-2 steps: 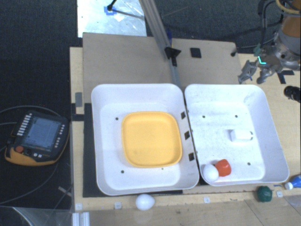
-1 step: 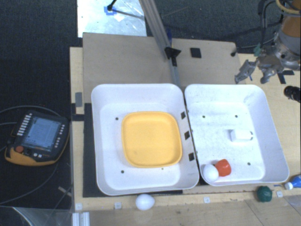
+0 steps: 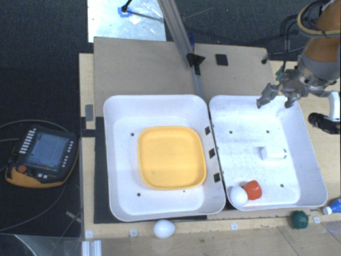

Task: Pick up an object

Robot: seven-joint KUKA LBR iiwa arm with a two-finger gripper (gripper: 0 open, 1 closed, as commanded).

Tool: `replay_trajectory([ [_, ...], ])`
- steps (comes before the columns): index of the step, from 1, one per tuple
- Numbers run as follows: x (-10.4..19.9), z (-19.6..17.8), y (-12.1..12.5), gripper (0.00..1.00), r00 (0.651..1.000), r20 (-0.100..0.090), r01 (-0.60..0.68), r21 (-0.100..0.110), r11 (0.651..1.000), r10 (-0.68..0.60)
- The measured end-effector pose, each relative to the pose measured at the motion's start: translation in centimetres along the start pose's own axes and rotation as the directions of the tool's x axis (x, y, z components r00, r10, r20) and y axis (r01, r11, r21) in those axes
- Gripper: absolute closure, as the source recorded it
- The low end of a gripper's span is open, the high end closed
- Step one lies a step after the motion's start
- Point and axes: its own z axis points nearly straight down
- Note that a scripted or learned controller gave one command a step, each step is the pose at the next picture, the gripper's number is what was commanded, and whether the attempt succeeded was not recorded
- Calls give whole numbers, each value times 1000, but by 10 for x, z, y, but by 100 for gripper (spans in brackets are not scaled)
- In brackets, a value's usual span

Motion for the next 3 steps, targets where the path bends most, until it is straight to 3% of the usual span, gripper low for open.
replay_trajectory([
  [2,3,109,10,0,1000,0,0,0,1000,0],
  [3,2,95,12,100,1000,1,0,-7,1000,0],
])
